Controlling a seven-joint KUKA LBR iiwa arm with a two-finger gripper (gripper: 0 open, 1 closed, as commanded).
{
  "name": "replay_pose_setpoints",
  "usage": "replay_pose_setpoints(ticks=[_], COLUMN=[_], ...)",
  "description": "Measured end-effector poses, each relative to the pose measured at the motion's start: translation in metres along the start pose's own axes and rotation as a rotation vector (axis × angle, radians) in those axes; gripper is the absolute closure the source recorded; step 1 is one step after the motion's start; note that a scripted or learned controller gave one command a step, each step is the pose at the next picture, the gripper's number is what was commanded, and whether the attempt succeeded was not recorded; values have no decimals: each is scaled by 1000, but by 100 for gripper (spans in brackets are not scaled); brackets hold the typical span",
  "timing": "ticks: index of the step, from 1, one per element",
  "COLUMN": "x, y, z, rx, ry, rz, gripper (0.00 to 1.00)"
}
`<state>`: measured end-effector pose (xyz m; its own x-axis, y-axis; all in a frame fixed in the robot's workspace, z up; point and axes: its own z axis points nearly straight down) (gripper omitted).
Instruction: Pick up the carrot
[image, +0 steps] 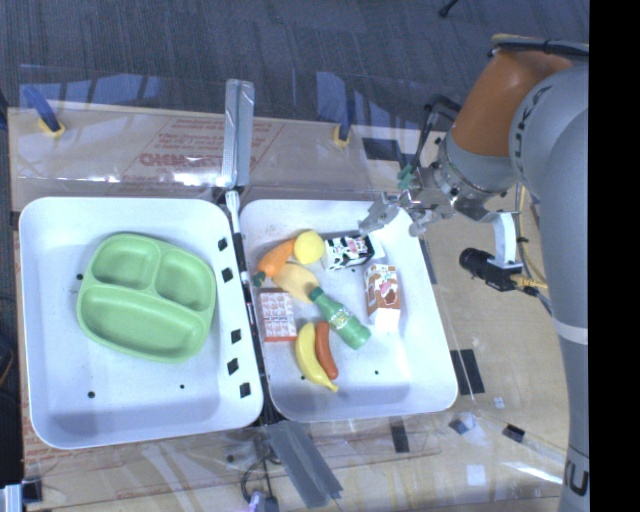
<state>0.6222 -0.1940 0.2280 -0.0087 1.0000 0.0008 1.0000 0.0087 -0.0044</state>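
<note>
The carrot (276, 257) is a small orange piece lying in the right bin (420, 385), near its back left, against a yellow lemon (308, 246). My gripper (397, 217) hangs over the bin's back right corner, well to the right of the carrot and apart from it. Its two fingers (379, 213) are spread open, with nothing between them. A black-and-white carton (349, 251) lies between the gripper and the carrot.
Crowded around the carrot are a yellow piece (293, 280), a red-and-white packet (278, 315), a green bottle (340, 318), a banana (311, 362), a sausage (325, 348) and a brown carton (383, 290). The left bin (45, 400) holds a green divided plate (147, 293).
</note>
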Motion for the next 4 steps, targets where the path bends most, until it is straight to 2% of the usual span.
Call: replay_pose_setpoints(ticks=[1, 2, 3, 4], x=[38, 92, 88, 89], y=[28, 48, 21, 25], z=[106, 114, 115, 121], rx=[-13, -44, -48, -33], ry=[-6, -18, -16, -18], rz=[-179, -253, -249, -555], gripper=[0, 0, 0, 0])
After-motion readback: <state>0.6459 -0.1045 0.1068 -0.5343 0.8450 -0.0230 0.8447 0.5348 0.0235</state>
